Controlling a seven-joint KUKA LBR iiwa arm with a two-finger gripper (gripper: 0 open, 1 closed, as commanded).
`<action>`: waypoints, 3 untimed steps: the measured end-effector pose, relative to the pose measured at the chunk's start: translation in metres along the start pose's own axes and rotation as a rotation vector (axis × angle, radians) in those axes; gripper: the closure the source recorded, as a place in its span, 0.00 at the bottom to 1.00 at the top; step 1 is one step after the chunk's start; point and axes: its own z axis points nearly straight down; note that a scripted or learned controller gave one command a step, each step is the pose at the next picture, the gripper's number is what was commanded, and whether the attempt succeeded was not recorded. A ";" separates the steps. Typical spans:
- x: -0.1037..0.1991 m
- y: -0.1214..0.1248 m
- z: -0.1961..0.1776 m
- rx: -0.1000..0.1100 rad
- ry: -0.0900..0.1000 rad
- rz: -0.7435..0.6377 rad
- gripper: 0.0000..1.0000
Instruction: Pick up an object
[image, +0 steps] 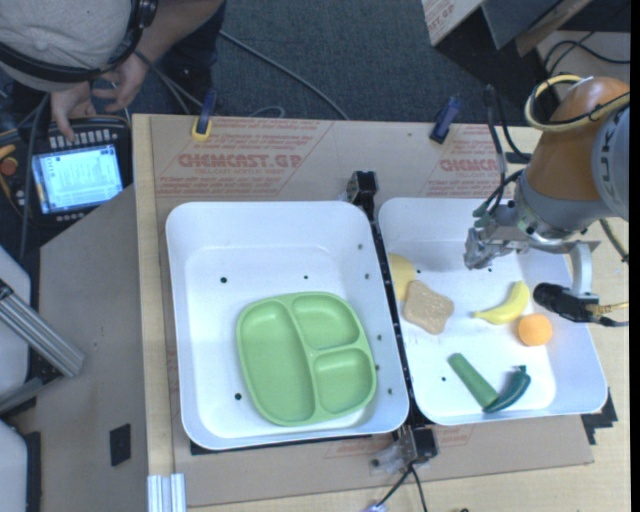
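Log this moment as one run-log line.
arm: over right bin | pincer: above bin's far side, holding nothing visible | nearest: banana, bread slice | orange ball | left bin: green tray

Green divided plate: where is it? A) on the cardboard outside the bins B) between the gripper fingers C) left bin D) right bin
C: the green divided plate lies flat in the left bin, while the banana and orange ball sit in the right bin.
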 end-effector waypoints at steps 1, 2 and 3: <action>-0.004 0.005 -0.064 -0.003 -0.001 -0.002 1.00; -0.004 0.006 -0.090 -0.001 0.000 -0.002 1.00; 0.039 0.013 -0.085 0.005 0.002 -0.005 1.00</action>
